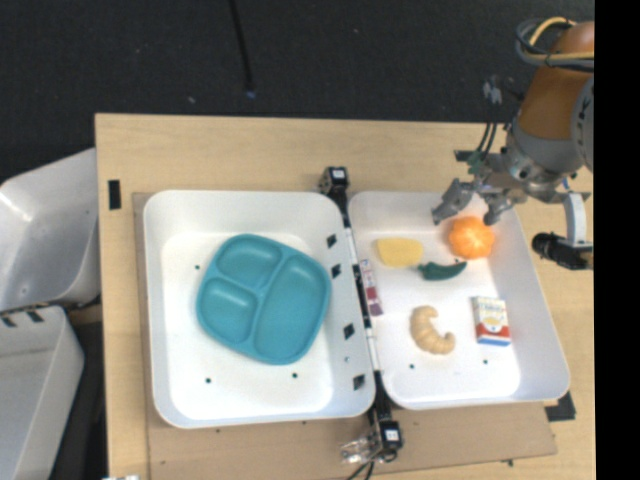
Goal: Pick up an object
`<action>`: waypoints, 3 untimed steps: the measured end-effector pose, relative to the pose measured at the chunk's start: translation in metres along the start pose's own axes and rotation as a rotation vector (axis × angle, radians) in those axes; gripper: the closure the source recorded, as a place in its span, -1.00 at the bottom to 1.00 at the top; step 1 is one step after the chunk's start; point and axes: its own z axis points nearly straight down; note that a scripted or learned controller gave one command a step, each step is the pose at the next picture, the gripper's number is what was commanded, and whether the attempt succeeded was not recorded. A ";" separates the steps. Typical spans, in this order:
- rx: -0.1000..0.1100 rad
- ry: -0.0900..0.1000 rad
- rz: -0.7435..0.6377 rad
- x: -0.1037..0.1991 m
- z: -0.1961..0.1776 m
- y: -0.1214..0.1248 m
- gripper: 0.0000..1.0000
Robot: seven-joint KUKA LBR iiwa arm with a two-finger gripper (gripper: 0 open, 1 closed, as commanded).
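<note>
camera view: the gripper (pixel 472 201) hangs at the right bin's (pixel 535 368) back edge, jaws spread and holding nothing, just above the orange (pixel 470 238).

I see the right bin (pixel 535 363) crowded along its far side: orange (pixel 470 238), yellow piece (pixel 399 252), green piece (pixel 441 268). Croissant (pixel 433 330) and small carton (pixel 491 321) sit apart, leaving passage between. The blue plate (pixel 264 297) occupies the left bin (pixel 165 388) centre.
</note>
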 end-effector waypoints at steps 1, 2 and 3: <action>-0.015 -0.002 -0.003 0.001 -0.010 0.003 -1.00; -0.011 -0.003 -0.004 -0.006 0.047 0.011 -1.00; -0.015 -0.004 -0.005 -0.006 0.097 0.012 -1.00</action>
